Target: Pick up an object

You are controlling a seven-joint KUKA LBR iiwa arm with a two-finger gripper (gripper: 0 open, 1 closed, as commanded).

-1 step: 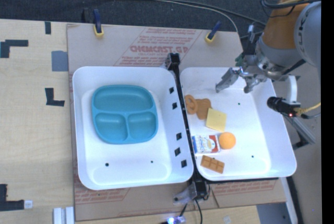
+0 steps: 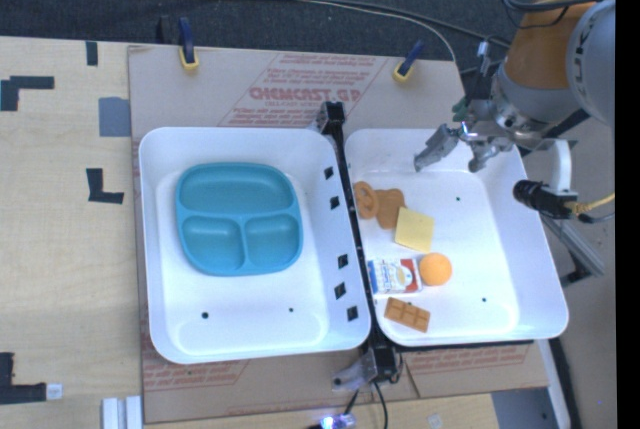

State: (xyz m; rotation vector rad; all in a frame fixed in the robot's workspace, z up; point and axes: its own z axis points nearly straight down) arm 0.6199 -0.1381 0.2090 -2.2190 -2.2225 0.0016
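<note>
From where I stand, the left bin carries a blue divided tray, set toward its far left corner with bare white floor along the near edge. A black divider runs between the two bins.

In the right bin the small things crowd its left edge, just beside that divider. Nearest the far side lies a brown pretzel-shaped piece, with a pale yellow block touching it. Toward the near edge sit a little white carton, an orange ball just beside it, and a brown wafer closest to the near rim.

The gripper hangs over the far edge of the right bin, fingers apart and clamped on nothing, well apart from the cluster.

I'd judge the yellow block the easiest pick: it looks light, probably foam or soft plastic, flat-sided, so gripping across two opposite edges should hold. The ball looks prone to roll away.
</note>
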